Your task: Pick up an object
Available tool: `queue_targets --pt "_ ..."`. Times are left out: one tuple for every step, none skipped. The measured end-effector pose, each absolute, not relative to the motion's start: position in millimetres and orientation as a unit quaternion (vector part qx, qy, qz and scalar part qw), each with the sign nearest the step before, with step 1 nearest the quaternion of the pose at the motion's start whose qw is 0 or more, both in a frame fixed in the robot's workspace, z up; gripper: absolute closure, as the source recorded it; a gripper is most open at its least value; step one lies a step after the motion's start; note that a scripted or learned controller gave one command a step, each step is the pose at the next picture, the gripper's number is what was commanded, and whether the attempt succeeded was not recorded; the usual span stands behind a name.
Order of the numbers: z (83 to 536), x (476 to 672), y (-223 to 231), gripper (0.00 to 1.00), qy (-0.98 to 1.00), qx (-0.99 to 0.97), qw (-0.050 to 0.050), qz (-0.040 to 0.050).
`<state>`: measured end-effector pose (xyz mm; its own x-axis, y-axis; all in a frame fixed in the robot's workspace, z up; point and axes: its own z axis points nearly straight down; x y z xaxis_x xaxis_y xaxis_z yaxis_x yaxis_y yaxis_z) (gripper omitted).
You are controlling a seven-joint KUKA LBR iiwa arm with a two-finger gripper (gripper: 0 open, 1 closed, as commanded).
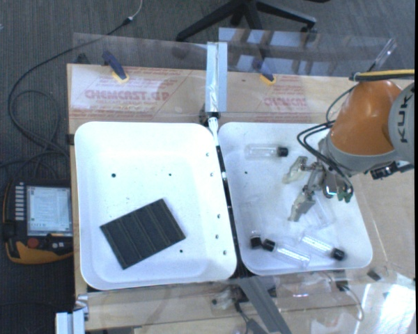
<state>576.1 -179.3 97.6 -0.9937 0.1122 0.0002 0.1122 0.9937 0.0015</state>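
Observation:
My gripper [295,193] hangs over the middle of the right bin [244,186], below the grey arm with its orange band [362,120]. Its two pale fingers [297,170] are spread apart, open, with bare bin floor between them. A clear tube with a black cap [266,150] lies at the bin's far side, above and left of the gripper. Two more clear capped tubes lie near the front wall, one [282,251] below the gripper and one [322,246] to its right. A dark ribbed rectangular pad [143,232] lies flat in the left bin [125,145].
The wall between the two bins [223,186] runs just left of the gripper. Cables [310,141] loop from the wrist over the right bin's back right. A handheld pendant [38,218] lies on the floor to the left of the bench.

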Motion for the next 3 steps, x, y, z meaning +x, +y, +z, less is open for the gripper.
queue_targets --pt "94.3 499.2 -156.6 0.0 -0.997 -0.075 -0.019 0.0024" --pt "91.2 507.7 -101.8 0.0 -0.969 -0.246 -0.01 0.0004" --pt "91.3 492.5 -109.1 0.0 -0.99 -0.142 -0.013 0.0003"
